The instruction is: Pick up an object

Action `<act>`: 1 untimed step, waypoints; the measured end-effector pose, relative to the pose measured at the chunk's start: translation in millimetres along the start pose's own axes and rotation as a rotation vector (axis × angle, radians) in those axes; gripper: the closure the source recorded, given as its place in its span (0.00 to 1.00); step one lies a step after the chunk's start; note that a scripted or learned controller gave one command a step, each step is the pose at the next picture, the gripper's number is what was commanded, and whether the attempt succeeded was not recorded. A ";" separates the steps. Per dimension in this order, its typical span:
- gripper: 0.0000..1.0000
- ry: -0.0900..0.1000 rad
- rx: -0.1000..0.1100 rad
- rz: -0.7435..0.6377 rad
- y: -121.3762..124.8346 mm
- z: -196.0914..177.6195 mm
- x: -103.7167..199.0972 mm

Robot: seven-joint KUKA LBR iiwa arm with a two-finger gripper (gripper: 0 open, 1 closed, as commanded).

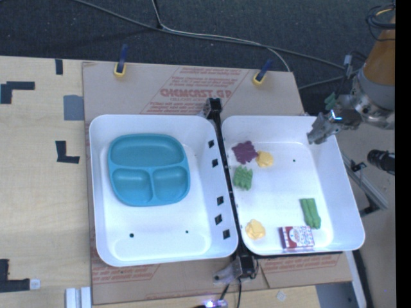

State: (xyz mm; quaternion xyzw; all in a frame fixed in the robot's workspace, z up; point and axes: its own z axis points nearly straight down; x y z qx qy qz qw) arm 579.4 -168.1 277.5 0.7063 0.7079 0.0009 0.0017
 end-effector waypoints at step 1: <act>1.00 0.002 0.005 -0.003 -8.2 2.4 53.8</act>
